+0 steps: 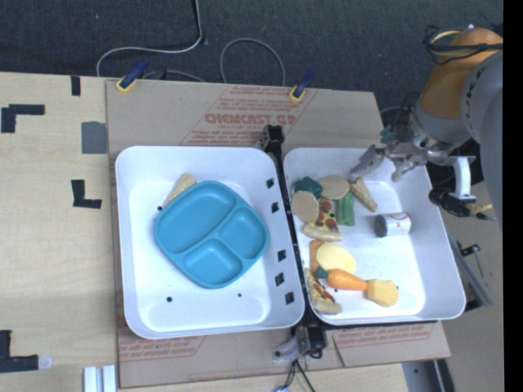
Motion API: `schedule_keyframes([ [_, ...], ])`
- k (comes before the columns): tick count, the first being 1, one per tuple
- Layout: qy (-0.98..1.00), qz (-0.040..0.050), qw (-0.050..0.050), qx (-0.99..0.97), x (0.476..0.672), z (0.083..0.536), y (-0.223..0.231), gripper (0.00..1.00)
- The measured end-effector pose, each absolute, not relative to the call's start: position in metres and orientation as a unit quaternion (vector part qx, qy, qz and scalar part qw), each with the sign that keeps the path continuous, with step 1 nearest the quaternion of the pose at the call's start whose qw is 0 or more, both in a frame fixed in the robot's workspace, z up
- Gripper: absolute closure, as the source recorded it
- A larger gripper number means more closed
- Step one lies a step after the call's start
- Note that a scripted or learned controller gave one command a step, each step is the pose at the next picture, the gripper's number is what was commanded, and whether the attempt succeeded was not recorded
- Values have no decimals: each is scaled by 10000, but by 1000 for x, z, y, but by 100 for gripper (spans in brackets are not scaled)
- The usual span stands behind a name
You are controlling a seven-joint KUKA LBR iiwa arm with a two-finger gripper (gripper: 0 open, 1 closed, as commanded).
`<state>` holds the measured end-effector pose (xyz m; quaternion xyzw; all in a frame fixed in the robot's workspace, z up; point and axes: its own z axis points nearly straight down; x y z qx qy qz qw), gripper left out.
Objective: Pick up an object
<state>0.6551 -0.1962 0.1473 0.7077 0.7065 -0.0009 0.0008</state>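
Nothing picked yet, as far as I can judge: every item I can see lies in a bin, so the whole grab is ahead of me. My gripper [382, 162] hangs over the far rim of the right bin [437, 260], up near its back edge, with my arm [458, 80] coming in from the right. The two fingers [365, 162] are spread apart, roughly half open by my reckoning, and there's nothing between them, just white bin floor showing through the gap. One finger tip sits just beside the pale wedge [364, 194], close but I can't say it's touching. Below that, the pile: a brown round piece [334, 188], a green stick [347, 209], a dark green piece [307, 186], a tan disc [305, 207], a pizza slice [324, 222]. Off by itself sits a small white cylinder with a dark cap [391, 224], well apart from the heap, probably the cleanest target. Nearer the front: a yellow lump [335, 260], a carrot [349, 281], a tan piece [385, 291]. Left bin [135, 219] holds the blue tray [212, 233], with something pale [180, 189] peeking out from behind it. What's left: choose one, drop down, close, lift.
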Motion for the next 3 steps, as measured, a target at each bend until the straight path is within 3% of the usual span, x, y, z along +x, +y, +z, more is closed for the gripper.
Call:
schedule_keyframes([
  [1, 7087, -7, 22, 7055, 669, 84, -101, 0],
  [2, 7076, 7, 10, 7066, 669, 86, -124, 0],
  [3, 7079, 1, 20, 7063, 669, 96, -124, 100],
])
